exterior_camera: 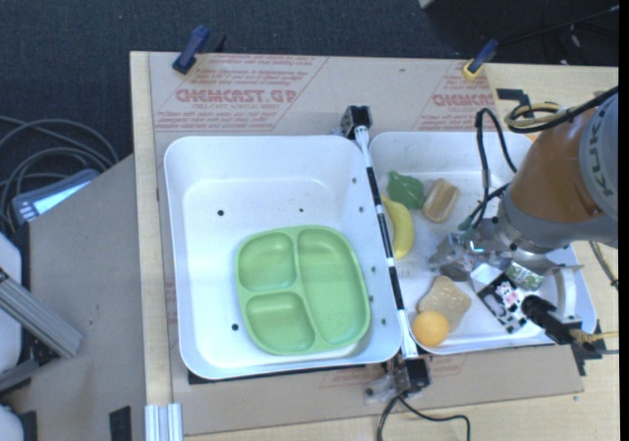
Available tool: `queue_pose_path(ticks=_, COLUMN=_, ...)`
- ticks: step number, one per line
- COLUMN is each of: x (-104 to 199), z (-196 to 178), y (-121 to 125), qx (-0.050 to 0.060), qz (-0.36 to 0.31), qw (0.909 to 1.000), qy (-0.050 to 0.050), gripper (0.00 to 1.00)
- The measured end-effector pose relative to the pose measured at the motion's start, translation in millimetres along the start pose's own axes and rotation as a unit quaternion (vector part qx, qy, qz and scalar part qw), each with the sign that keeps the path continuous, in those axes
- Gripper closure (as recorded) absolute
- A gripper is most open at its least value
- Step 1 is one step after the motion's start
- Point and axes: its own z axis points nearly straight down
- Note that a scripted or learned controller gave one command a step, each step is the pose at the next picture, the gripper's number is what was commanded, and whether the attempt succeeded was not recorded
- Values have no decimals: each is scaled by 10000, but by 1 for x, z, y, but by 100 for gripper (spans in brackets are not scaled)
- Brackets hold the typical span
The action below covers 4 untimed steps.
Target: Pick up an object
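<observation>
From the camera above the bench, the arm reached in from the right and bent down over the right bin, its gripper low near the middle of that bin. How the jaws stood could not be told — the wrist and its cabling hid them — and nothing could be seen held between them.

The gripper sat just above a tan slice of bread, which lay near the bin's front edge with an orange touching its lower left corner. To the gripper's left a banana lay along the divider between the two bins, and behind it a green leafy item sat beside a tan bread roll. These things ringed the gripper on three sides, leaving bare floor mostly at the bin's back wall and a little between the banana and the bread.

The left bin held a green three-compartment tray toward its front right, close to the divider; the rest of its floor was open. Both bins rested on a brown board — clamps at its back edge, a blue one to the left and a yellow one to the right.
</observation>
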Motion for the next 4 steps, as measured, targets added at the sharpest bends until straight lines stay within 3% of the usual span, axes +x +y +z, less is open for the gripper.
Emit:
queue_pose_path(ticks=1, x=24, z=0, y=-13, qx=2, qz=-3, qw=10000, qy=4, gripper=0)
queue_pose_path(ticks=2, x=-12, z=-1, y=82, qx=-17, qz=-4, qw=10000, qy=-7, gripper=0)
queue_pose_path(ticks=3, x=-32, z=-1, y=138, qx=-19, qz=-9, qw=10000, qy=-11, gripper=0)
queue_pose_path(ticks=4, x=-10, z=-1, y=149, qx=-24, qz=-9, qw=10000, qy=-11, gripper=0)
